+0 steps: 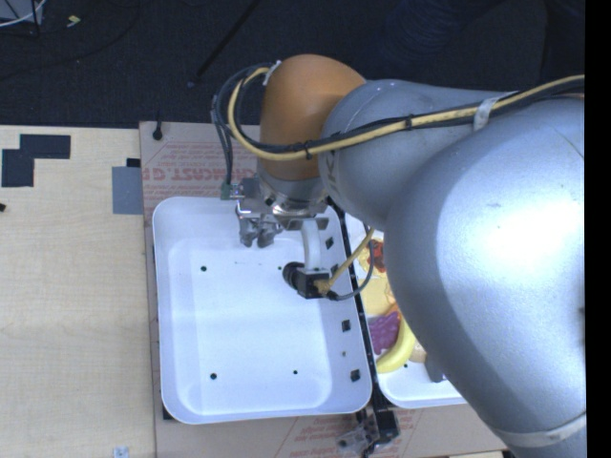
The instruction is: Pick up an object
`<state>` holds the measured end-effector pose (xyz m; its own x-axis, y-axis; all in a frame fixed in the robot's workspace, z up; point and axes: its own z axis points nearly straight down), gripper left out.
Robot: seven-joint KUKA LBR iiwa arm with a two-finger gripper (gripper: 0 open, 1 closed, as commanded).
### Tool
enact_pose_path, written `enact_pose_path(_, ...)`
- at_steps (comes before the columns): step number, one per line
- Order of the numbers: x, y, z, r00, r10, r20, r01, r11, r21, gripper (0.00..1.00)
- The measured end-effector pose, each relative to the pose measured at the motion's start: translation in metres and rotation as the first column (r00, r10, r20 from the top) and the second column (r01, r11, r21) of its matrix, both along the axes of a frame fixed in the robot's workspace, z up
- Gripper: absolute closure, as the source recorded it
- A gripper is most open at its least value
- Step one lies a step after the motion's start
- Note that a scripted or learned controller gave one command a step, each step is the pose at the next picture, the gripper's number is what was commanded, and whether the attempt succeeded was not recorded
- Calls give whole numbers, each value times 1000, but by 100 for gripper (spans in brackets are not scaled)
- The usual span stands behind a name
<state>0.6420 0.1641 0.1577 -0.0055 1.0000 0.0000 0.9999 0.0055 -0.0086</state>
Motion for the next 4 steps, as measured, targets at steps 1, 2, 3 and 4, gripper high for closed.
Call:
enact_pose_path(1,-1,-31,-62,1000,-7,-2,7,1000,-4,100)
enact_pose_path(2,4,-93,36,1000,-10,15,10,1000,-2,100)
enact_pose_path(3,0,-24,-5,1000,0,2,0,1000,1,100)
enact_pose_path(4,-13,-44,-7,1000,-6,2,6,1000,-2,100)
